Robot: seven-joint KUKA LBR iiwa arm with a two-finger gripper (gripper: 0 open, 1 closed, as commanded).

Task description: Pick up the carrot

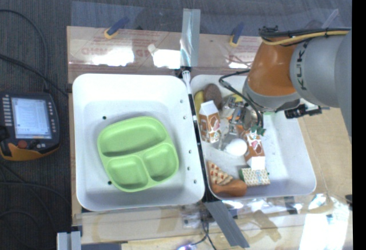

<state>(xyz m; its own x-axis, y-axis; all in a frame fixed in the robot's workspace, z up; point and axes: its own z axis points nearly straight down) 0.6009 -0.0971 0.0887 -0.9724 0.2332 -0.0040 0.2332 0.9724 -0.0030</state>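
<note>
On the dark carpet at far left lies a teach pendant [28,126] with a lit screen, its cables trailing over the floor. The desk [86,51] comes next, a brown board with strips of clear tape and blue clips along its far edge.

The left bin [86,91] holds a light green divided plate [137,153] with three compartments, set at a slight angle near the bin's middle.

The right bin [297,169] touches the left one along a shared rim and is crowded with toy food. In its far left corner sits a yellow banana [198,98] beside a dark brown rounded piece [213,92]. Just below them a small white and orange carton [210,124] stands tilted. Nearer the front lie a waffle-patterned wedge [216,172] and a brown bread roll [230,188]. A white egg [235,147] rests mid-bin, and right of the roll is a small patterned box [255,176].

The end effector [241,116] is down among these items, above the egg. Whether it is spread or closed cannot be told, since the wrist and clutter hide it. A small orange sliver, seemingly the carrot [247,123], shows right against it. The grey arm [320,71] with its orange band reaches in from the right.
</note>
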